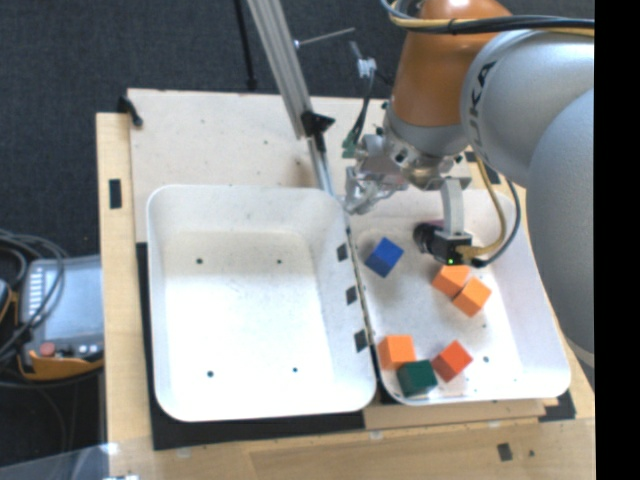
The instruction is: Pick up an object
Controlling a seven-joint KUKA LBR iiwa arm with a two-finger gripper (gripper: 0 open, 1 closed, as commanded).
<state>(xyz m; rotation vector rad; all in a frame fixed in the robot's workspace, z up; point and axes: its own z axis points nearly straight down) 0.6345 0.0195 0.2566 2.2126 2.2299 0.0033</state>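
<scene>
So the gripper (360, 200) is hanging over the far left corner of the right bin (520, 368), right by the wall it shares with the left bin (175, 298). Can't tell if the jaws are wide or narrow from this angle, they're just a small blurry bit under the wrist, and I don't see anything between them.

Blocks, all in the right bin. One blue cube (383, 257), just below the jaws and a touch to the right, sitting corner-on like a diamond; it's a cube, so no real long axis. Below-right of the jaws, further off, two orange cubes (461, 288) touch each other, and together they make a short line slanting down to the right. Well below the jaws, at the near edge of the bin: one orange cube (398, 350), one green cube (417, 377) touching it, and one red-orange cube (453, 359) tilted on its corner beside the green.

So that's six blocks total: one blue, one green, four orange-ish.
</scene>
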